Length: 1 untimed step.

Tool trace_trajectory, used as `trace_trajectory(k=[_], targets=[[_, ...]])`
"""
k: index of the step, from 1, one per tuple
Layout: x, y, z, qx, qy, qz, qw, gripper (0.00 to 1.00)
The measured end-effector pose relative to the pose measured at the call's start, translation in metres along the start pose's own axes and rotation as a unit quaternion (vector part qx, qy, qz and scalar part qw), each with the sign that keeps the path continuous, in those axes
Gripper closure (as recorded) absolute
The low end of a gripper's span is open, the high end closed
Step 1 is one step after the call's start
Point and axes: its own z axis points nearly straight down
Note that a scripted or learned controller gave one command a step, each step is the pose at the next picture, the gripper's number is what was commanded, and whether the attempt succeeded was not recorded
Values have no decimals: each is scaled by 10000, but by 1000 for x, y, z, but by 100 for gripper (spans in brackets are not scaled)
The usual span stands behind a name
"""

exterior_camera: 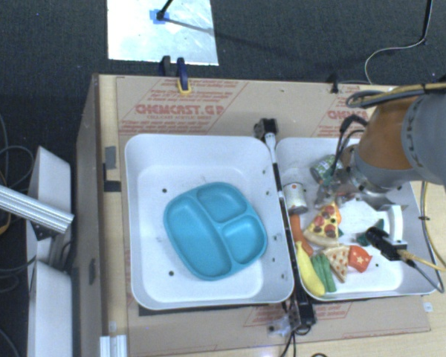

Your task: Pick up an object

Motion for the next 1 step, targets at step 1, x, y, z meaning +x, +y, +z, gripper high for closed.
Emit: trace_trajectory(k=[1], targets=[[58,26,-90,4,24,-17,10000,100]])
